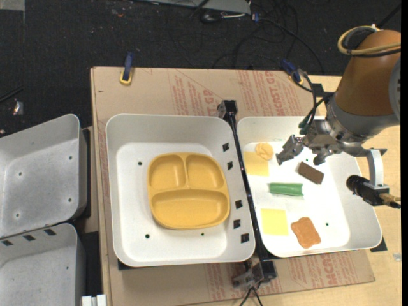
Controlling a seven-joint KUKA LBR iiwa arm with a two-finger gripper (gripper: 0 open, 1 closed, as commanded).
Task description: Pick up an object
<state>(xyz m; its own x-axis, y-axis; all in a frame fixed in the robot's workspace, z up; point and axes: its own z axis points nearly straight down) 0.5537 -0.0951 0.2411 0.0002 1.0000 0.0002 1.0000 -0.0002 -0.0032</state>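
Hovering over the right bin (357,234), fingers (294,146) spread, empty; board lettering (255,89) too faint to read.

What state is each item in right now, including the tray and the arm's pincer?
Yellow divided tray: upright in left bin, compartments bare.
Green pepper piece: lying flat in right bin.
Brown block: flat, tilted, below the pincer.
Orange breaded piece: flat, near front wall.
Two yellow squares: flat, apart.
Round orange piece: resting by the upper square.
Pincer: above the right bin, holding nothing visible.
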